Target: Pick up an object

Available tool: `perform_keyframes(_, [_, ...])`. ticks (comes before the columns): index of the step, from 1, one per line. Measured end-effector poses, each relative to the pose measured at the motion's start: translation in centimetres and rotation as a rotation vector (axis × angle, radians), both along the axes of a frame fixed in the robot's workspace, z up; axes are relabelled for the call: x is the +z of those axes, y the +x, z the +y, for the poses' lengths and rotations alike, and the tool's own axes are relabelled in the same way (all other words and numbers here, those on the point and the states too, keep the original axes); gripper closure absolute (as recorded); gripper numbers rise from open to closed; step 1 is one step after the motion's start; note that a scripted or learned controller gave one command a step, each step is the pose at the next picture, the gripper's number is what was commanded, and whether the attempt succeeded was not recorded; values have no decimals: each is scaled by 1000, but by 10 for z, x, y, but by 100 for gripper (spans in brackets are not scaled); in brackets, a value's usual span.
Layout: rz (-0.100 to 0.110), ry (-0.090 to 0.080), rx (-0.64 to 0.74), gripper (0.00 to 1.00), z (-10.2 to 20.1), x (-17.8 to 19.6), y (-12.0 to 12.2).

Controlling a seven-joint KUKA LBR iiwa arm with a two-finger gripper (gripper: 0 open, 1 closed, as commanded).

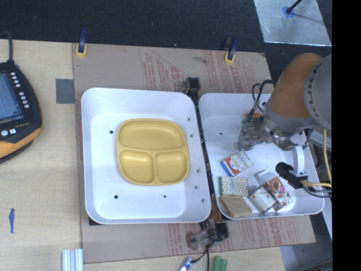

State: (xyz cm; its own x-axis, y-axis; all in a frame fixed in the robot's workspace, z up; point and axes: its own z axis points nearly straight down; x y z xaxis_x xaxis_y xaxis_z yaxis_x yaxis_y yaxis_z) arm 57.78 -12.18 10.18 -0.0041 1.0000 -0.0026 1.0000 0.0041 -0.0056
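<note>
Below, the small packet (237, 162) lies slanted up-right; the hand's (246, 141) grip state is unclear.

Grey arm (316, 95), orange band (293, 86), black cables.

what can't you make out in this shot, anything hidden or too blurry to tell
- Gripper, camera view: its fingers are too small and blurred against the right bin to tell open from shut.
- Small packets in that bin: print too small to read.
- Handheld pendant: cut off by the left edge.
- Right bin's far side: covered by the arm.
</note>
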Motion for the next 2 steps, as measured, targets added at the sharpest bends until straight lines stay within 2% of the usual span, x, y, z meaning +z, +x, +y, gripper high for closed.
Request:
perform_keyframes(1, [0,0,0,0,0,0,0])
perform_keyframes(2, [-1,2,1,0,-4,-11,-22])
